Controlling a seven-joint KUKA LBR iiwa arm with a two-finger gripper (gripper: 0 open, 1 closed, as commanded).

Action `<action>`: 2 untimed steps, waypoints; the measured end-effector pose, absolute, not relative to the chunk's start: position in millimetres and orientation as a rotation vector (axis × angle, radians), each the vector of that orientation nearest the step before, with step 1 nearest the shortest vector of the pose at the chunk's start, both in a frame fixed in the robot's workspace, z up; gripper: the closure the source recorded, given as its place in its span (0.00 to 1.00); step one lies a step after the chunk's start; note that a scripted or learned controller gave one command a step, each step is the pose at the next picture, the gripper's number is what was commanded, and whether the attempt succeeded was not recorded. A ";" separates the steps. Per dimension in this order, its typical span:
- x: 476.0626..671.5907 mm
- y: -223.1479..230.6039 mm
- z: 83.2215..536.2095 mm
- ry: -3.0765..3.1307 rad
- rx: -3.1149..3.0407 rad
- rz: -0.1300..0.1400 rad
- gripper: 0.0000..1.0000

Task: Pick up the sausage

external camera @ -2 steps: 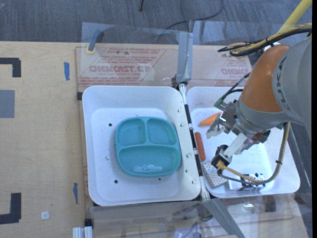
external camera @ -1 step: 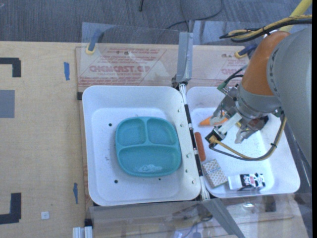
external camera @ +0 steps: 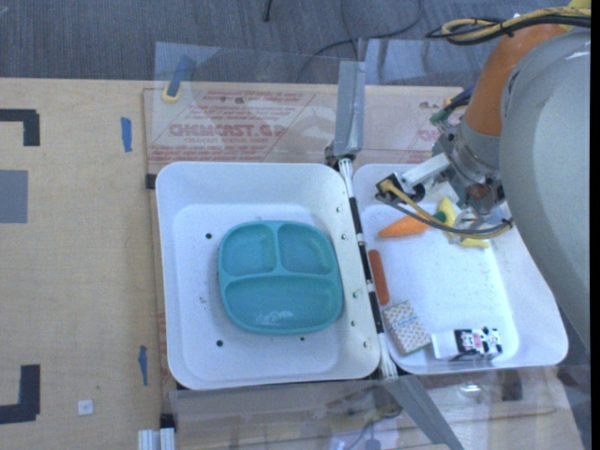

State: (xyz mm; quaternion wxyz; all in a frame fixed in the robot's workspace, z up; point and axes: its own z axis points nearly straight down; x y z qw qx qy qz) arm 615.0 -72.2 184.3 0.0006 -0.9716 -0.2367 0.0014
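The sausage point(external camera: 378, 277) is lying along the right bin's point(external camera: 525, 345) left wall, awkward to reach. The gripper point(external camera: 473, 195) is hovering over the far corner, grip state unclear.

arm point(external camera: 553, 139) cut off at the right edge, its wrist hiding part of the right bin point(external camera: 525, 345)

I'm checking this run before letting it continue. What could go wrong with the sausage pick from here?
1. The sausage lies tight along the right bin's left wall, so a finger may hit the wall rather than slip beside it.
2. The gripper is at the bin's far end, over the carrot and yellow pieces; closing there could catch the wrong item.
3. The patterned block sits near the sausage's lower end and might get knocked.
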 end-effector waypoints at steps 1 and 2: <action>588.4 -21.3 184.0 -0.847 -3.022 0.007 0.00; 588.7 -20.1 193.8 -0.854 -3.020 0.010 1.00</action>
